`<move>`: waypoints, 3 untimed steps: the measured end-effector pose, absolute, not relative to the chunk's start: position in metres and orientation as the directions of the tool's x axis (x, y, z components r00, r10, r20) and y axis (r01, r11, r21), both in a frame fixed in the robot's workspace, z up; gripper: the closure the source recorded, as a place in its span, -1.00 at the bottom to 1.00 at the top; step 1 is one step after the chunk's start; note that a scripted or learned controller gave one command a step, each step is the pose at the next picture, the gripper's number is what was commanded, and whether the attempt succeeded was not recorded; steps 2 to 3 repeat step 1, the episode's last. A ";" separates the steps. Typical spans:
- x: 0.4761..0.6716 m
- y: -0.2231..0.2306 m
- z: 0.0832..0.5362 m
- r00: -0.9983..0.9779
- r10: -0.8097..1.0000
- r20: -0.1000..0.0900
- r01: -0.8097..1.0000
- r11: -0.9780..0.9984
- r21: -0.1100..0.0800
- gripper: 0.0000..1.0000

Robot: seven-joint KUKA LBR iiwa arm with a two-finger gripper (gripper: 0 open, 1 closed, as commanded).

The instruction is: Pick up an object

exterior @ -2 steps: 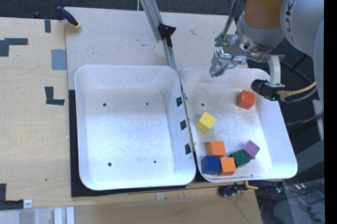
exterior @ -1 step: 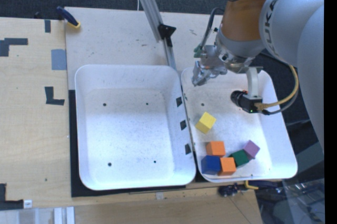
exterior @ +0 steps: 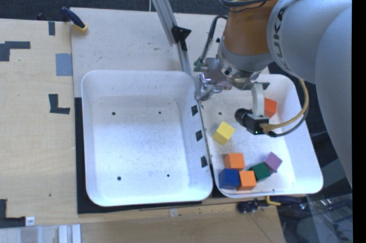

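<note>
a small yellow cube sits skewed in the right bin near the tool (whether clenched, cannot tell).

I'm seeing the yellow cube looking matt; the left bin, smooth white plastic; the bench at nine o'clock, pale wood.

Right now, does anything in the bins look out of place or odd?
Nothing looks spilled or damaged. The coloured blocks all lie in the right bin. One oddity: the gripper is over the shared rim between the bins, not above any block; the yellow cube lies nearest.
</note>
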State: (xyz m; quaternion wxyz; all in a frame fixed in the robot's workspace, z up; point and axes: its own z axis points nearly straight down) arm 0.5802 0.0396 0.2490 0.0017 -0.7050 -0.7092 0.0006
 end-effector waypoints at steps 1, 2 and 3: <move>0.558 0.080 0.246 -0.006 1.000 0.001 1.000 0.006 -0.004 1.00; 0.558 0.080 0.246 -0.006 1.000 0.001 1.000 0.006 -0.004 1.00; 0.558 0.080 0.246 -0.006 1.000 0.001 1.000 0.006 -0.004 1.00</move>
